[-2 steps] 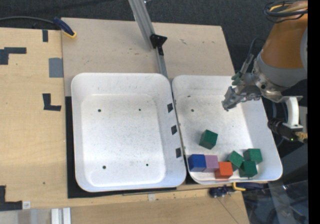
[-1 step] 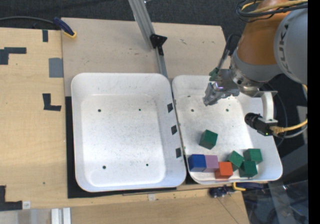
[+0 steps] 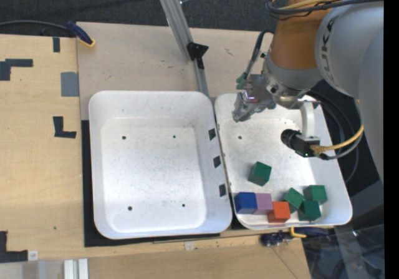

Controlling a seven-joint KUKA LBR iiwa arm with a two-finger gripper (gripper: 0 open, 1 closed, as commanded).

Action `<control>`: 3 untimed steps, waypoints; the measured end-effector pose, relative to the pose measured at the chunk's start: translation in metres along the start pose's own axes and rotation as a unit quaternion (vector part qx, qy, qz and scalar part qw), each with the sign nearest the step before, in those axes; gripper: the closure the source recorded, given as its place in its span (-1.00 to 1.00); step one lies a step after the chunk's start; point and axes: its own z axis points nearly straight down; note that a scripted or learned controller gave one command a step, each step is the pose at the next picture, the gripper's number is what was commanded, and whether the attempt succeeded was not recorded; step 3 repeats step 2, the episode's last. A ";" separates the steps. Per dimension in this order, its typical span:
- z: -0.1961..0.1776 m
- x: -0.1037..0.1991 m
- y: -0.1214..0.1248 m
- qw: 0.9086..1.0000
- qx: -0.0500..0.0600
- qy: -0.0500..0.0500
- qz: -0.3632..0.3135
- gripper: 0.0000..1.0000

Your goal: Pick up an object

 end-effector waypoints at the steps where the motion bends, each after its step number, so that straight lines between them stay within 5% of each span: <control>1: 0.005 0.049 0.030 1.000 0.000 0.000 0.000 1.00; 2: 0.005 0.101 0.044 1.000 0.000 0.000 0.000 1.00; 3: 0.005 0.101 0.044 1.000 0.000 0.000 0.000 1.00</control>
